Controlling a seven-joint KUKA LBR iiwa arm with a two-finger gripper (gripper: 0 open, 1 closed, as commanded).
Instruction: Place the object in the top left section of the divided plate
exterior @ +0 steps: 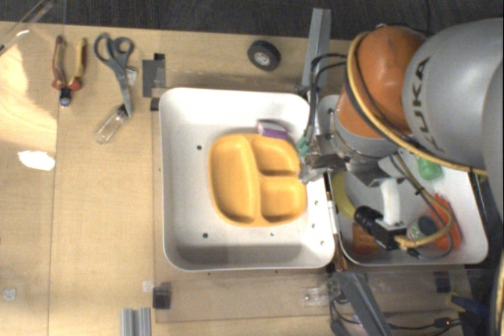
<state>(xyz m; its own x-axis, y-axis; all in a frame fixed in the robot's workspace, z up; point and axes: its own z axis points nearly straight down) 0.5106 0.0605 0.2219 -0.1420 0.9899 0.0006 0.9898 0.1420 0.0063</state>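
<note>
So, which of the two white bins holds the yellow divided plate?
The left bin holds the yellow divided plate. The right bin lies under the arm and holds small mixed objects, no plate.

Two white bins are sitting on the bench, the left bin (181, 193) and the right bin (472, 244). One yellow divided plate (256, 179) is lying just left of the gripper (309, 157). One purple object (274, 129) is resting at the plate's upper edge. Further left, one pair of scissors (118, 63) and one pair of pliers (67, 68) are lying, with one roll of tape (264, 54) above.
</note>
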